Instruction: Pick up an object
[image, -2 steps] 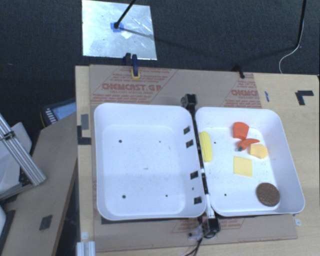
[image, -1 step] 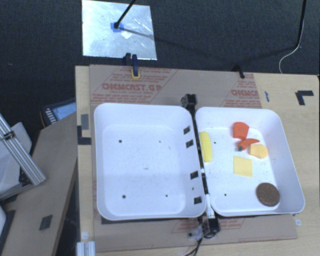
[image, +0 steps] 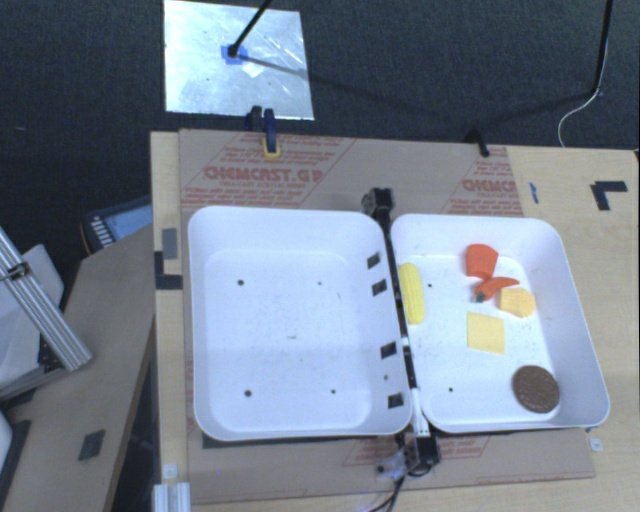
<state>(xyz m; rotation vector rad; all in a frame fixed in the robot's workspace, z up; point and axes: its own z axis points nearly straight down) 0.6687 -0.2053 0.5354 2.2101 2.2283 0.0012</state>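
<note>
Brown disc (image: 536, 388), yellow and orange pieces fill right bin (image: 580, 300); jaws' state untellable.

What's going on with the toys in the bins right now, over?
Five toys lie in the right bin: corn, carrot, cheese cube, yellow square, brown cookie. Nothing picked yet. All lie apart, nothing stacked.

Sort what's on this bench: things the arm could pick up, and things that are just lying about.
Could be picked, all in the right bin:
yellow corn cob
orange piece
small yellow block
flat yellow square
brown disc

Lying about:
left bin
foil sheet
clamp
</note>
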